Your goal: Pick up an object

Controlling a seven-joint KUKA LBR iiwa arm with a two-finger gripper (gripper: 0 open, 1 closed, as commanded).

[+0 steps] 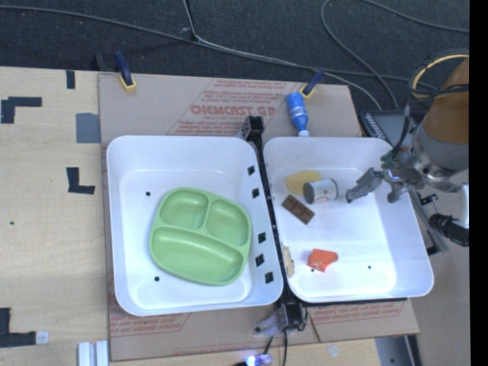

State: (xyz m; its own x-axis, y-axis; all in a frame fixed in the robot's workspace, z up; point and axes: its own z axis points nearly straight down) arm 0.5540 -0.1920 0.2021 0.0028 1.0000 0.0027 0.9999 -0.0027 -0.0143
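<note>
The right bin [404, 280] holds a yellow flat piece [299, 181], a small grey-and-white can [321, 191] lying on its side, a brown chocolate-like bar [298, 210] and an orange-red object [322, 259]. My gripper [376, 192] hovers over the bin's right part, just to the right of the can. It is open; its grey fingers [358, 191] are spread apart with nothing between them. The arm comes in over the bin's right rim.
In the left bin [126, 166] lies a green divided plate [201, 235]. A black divider [263, 204] runs between the bins. A blue-and-white tube [297, 113] lies on the cardboard behind them. Cables cross the dark floor at the back.
</note>
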